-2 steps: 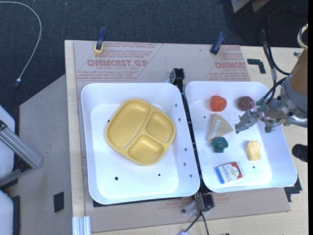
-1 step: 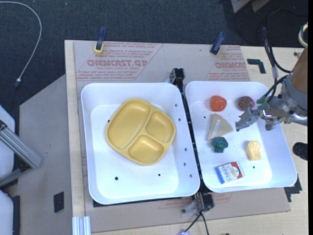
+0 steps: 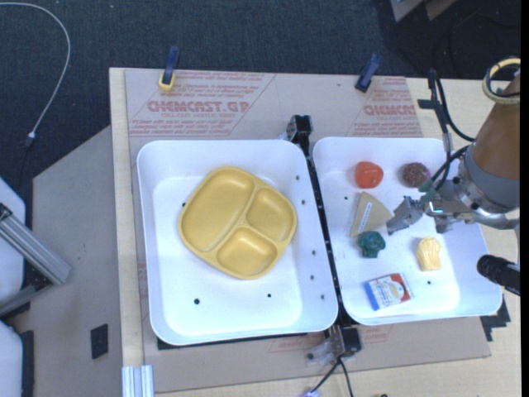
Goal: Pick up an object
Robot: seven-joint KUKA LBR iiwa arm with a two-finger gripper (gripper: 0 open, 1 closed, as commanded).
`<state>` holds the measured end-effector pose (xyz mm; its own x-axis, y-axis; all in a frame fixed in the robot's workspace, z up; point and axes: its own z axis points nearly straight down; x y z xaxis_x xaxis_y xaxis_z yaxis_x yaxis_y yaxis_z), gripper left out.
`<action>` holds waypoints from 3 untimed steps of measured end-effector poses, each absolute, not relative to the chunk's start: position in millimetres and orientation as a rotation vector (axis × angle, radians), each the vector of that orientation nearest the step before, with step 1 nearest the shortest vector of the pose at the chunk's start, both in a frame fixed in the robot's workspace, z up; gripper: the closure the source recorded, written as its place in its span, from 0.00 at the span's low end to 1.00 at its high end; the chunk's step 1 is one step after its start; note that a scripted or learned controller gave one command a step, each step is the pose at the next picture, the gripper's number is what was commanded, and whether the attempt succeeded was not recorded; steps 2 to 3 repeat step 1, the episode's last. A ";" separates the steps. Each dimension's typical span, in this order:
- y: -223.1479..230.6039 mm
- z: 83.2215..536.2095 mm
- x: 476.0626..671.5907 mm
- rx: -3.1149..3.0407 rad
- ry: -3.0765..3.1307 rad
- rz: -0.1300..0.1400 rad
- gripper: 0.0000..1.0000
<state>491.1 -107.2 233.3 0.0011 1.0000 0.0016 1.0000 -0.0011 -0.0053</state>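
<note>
In the right bin [image 3: 463, 304] lie a red-orange ball [image 3: 369, 174], a dark maroon lump [image 3: 415, 173], a pale cheese-like wedge [image 3: 369, 215], a small teal object [image 3: 372, 243], a yellow corn-like piece [image 3: 428, 254] and a little red, white and blue box [image 3: 387, 291]. My gripper [image 3: 402, 219] hangs over the middle of this bin. It sits just right of the wedge, above and right of the teal object, and left of the yellow piece. I see nothing held in it.
The left bin [image 3: 165, 304] holds a yellow divided plate [image 3: 238, 221]. A black divider with clips [image 3: 299, 127] runs between the bins. The arm's orange and grey wrist [image 3: 500, 151] with cables rises over the right bin's right edge.
</note>
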 end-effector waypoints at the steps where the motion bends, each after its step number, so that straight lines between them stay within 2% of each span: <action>1: -106.3 187.6 483.3 -2.218 -2.216 0.005 0.00; 3: -106.3 187.6 483.3 -2.218 -2.216 0.005 0.00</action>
